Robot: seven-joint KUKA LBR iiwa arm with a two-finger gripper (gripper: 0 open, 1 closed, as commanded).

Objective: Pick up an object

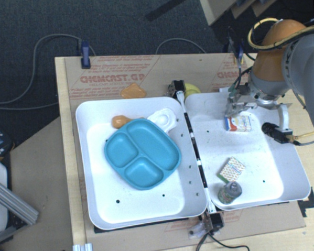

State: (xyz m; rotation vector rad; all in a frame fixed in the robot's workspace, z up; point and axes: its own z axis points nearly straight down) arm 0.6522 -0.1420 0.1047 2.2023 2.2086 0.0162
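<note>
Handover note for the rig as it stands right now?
Hand: low in the right white bin, at its back, right next to the small white carton with red and blue print. Whether it is gripping, I cannot tell.
Also in the right bin: a patterned square packet and a small grey round object, both near the front.
Left white bin: blue divided plastic tray, white piece and orange piece behind it.
Done: no lift visible.
Left: grasp and raise one object.
</note>
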